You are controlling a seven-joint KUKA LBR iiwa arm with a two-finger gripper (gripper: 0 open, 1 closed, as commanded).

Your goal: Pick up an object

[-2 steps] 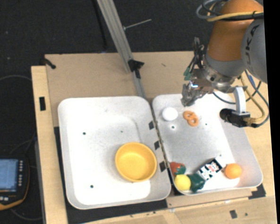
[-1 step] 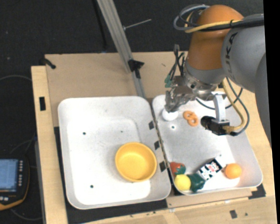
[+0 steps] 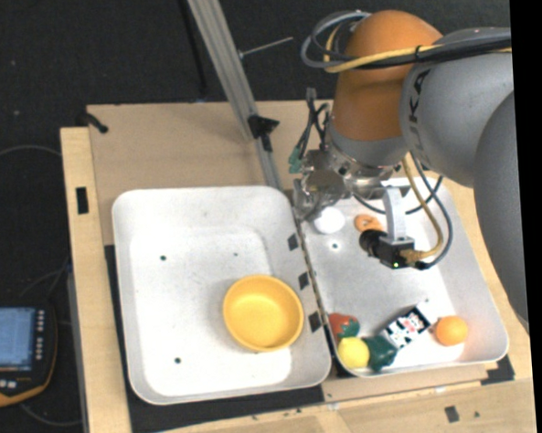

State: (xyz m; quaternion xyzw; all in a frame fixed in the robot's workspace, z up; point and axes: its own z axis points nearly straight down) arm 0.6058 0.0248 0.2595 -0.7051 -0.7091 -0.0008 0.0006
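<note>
A tan bench (image 3: pixel 184 143) on a dark floor carries two shallow white bins side by side. My gripper (image 3: pixel 317 197) hangs over the far left corner of the right bin (image 3: pixel 458 273), beside the divider; its opening state cannot be determined, and no object is visibly held. A white ball (image 3: pixel 328 221) lies directly beneath it, with a small orange piece (image 3: pixel 369 222) just beside. Along the near wall sit a yellow ball (image 3: pixel 353 351), a red and green item (image 3: pixel 343 326), a black-and-white box (image 3: pixel 406 327) and an orange ball (image 3: pixel 450 330). The left bin (image 3: pixel 164 263) holds a yellow bowl (image 3: pixel 262 312).
</note>
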